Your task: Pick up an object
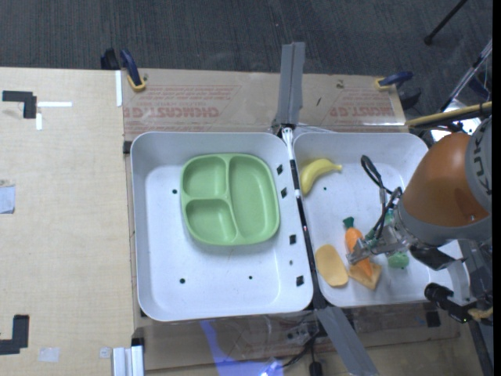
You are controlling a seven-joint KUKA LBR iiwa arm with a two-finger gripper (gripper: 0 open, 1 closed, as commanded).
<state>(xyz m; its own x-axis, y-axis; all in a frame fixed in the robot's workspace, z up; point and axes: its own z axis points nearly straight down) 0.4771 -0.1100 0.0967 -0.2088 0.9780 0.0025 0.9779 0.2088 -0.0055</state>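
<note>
**Two bins, gripper lowered among food items in the right one**

Two white bins are seen side by side. A green divided plate (231,200) is set in the left bin (156,288). In the right bin (407,284), the gripper (366,247) is lowered over a cluster of small items. A carrot (354,233) lies just left of the gripper, an orange-brown wedge (366,273) lies directly below it, and a yellow-orange oval piece (332,265) rests further left, near the bin divider. A small green item (398,261) is seen just right of the gripper. A banana (316,171) lies well above the gripper, toward the far rim. Whether anything is grasped cannot be told from this view.
</note>
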